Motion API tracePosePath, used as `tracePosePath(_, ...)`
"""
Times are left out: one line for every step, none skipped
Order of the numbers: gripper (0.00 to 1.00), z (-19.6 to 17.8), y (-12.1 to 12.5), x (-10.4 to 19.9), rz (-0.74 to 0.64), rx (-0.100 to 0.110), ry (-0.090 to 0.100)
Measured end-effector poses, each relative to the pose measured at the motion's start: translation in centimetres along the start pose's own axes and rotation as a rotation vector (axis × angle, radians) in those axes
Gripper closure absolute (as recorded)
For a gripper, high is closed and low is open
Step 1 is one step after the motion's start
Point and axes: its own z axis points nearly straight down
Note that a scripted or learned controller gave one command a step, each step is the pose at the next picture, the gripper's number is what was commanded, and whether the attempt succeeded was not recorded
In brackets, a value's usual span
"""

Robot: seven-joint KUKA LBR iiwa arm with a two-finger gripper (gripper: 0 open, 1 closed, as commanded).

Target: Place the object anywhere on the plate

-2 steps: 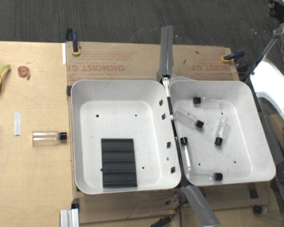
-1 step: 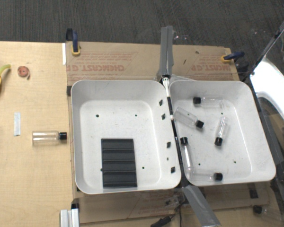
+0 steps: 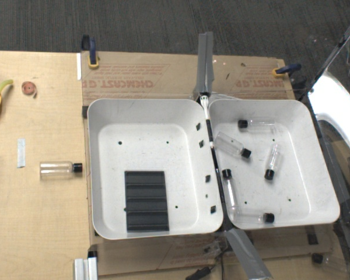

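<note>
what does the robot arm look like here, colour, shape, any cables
At the view's right edge, beside the right bin, a smooth rounded shell comes in, pale white-grey with a curved outline. It is probably part of the arm. No band, marking or cable can be made out on it.

Left bin (image 3: 105, 156): white, black-speckled. Plate (image 3: 146, 201) inside it: black, ribbed. Right bin (image 3: 303, 203) beside it: white. Vials (image 3: 232, 145) inside the right bin: clear, black caps. Cardboard (image 3: 163, 77) behind the left bin: brown, red lettering.
</note>
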Motion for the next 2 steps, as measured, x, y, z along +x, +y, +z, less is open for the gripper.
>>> tracePosePath(0.0, 0.0, 1.1, 5.9, -0.005, -0.001, 0.0)
tracePosePath(0.0, -0.1, -2.3, 8.9, -0.001, -0.001, 0.003)
